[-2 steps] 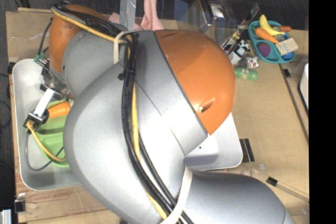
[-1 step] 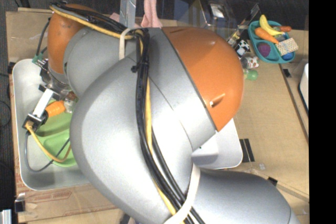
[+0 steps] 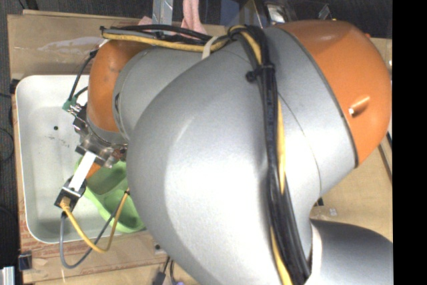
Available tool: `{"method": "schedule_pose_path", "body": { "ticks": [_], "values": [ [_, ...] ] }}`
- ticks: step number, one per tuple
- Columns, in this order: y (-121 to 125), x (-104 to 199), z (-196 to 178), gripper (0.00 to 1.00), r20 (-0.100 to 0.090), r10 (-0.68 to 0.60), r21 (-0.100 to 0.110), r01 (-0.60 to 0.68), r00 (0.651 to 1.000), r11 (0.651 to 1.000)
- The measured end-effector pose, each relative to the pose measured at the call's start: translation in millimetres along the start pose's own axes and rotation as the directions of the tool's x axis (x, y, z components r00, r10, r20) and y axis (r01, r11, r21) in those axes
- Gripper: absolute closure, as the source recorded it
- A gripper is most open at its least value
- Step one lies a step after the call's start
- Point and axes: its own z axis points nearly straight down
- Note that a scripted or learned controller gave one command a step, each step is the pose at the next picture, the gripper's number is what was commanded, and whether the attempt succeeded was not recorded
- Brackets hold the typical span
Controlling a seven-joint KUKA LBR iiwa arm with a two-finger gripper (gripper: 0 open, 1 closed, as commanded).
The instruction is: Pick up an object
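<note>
The grey arm with its orange band [image 3: 107, 77] covers most of the camera view and reaches down into the left white bin [image 3: 37, 143]. Its gripper [image 3: 99, 149] sits low over the bin's right half, largely hidden under the wrist. A soft green object [image 3: 117, 200] lies on the bin floor just below and to the right of the gripper, partly covered by the arm. A small orange patch [image 3: 94, 169] shows at the green object's upper edge, beside the gripper. I see nothing held.
A white bracket with a black plug [image 3: 72, 187] sticks out from the wrist toward the bin's front left. A yellow cable [image 3: 87, 243] loops over the bin's front rim. A pink item [image 3: 192, 10] and a silvery one [image 3: 162, 9] stand behind the bins.
</note>
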Motion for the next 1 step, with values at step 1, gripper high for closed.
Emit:
{"method": "schedule_pose_path", "body": {
  "ticks": [1],
  "values": [
    [30.3,52.9,-104.6,1.00,0.020,-0.096,0.020,0.096,0.995,0.995]
  ]
}}
